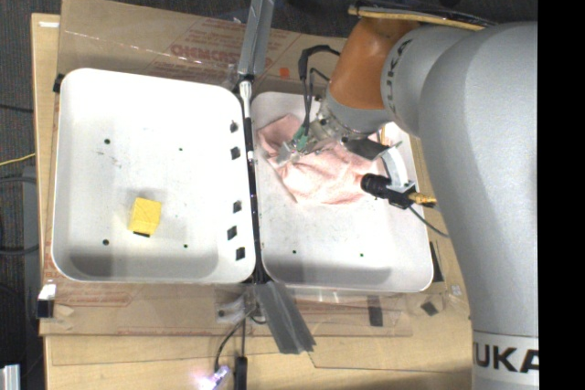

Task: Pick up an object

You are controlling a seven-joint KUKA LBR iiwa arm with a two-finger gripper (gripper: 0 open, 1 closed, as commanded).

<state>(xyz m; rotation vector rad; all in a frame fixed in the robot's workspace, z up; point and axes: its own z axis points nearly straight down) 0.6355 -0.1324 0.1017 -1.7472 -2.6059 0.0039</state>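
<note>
A pink cloth lies crumpled in the far part of the right bin. My gripper hangs low over the cloth's left part, right at its folds. I cannot make out whether anything is between its fingers. A yellow sponge block lies in the left bin, toward its near left part, well away from the gripper.
The grey arm with its orange band covers the right bin's far right side. A raised divider with black clips runs between the two bins. Cardboard lies under the bins at the far side.
</note>
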